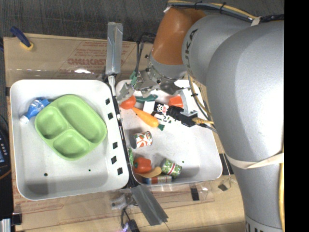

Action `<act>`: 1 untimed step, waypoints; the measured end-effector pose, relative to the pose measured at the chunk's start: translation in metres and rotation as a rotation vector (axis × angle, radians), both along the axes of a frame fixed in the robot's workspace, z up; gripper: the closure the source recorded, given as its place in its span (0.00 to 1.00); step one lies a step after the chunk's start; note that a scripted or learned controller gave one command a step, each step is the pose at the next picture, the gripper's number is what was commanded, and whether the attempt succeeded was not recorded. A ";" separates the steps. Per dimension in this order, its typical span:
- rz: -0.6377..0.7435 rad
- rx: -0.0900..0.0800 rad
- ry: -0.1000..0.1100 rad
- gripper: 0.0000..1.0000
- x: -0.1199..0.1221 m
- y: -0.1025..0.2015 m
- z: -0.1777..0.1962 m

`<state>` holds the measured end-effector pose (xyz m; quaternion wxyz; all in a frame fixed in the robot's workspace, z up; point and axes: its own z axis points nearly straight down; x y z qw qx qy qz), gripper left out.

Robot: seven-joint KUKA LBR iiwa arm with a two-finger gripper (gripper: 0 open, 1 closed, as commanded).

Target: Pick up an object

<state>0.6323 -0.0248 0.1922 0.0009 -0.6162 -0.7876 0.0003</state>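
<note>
An orange carrot point(145, 116) is being shown lying slantwise, tapering toward lower right; the gripper's point(136, 85) state cannot be told.

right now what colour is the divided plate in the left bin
Light green; the divided plate shows best in the camera view.

A single fixed camera hangs above the counter and looks down at a slant. It takes in both shallow white plastic bins: the left bin point(29, 178) and the right bin point(207, 153). The bulky grey arm with its orange band point(231, 81) looms large from the right, close beneath the lens.
</note>
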 end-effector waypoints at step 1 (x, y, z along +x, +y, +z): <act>0.045 0.000 0.003 0.00 -0.025 -0.064 -0.001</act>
